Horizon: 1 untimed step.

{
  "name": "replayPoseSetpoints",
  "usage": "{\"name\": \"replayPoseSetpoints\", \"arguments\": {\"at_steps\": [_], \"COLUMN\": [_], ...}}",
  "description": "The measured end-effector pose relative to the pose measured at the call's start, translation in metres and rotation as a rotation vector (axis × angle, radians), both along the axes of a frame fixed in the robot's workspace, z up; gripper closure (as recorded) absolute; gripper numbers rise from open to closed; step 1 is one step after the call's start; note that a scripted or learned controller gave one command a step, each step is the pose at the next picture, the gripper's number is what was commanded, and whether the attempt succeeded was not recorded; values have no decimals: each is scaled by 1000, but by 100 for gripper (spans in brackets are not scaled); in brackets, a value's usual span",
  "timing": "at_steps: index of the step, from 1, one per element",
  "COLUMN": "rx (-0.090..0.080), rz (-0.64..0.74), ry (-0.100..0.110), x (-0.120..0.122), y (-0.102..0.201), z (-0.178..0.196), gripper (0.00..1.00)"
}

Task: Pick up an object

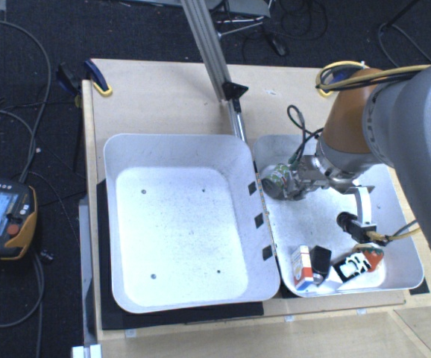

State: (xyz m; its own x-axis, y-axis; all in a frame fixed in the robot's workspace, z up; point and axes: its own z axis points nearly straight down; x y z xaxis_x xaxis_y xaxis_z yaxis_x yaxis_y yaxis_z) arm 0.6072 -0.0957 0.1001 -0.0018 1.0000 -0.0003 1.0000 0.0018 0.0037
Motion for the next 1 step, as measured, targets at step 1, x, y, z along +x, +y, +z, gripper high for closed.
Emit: {"name": "replayPoseSetpoints", "arguments": {"at_steps": [1], "rx": [0], "rz": [0], "ry": [1], "x": [0], "y": [0], "z": [10], "gripper": [100]}}
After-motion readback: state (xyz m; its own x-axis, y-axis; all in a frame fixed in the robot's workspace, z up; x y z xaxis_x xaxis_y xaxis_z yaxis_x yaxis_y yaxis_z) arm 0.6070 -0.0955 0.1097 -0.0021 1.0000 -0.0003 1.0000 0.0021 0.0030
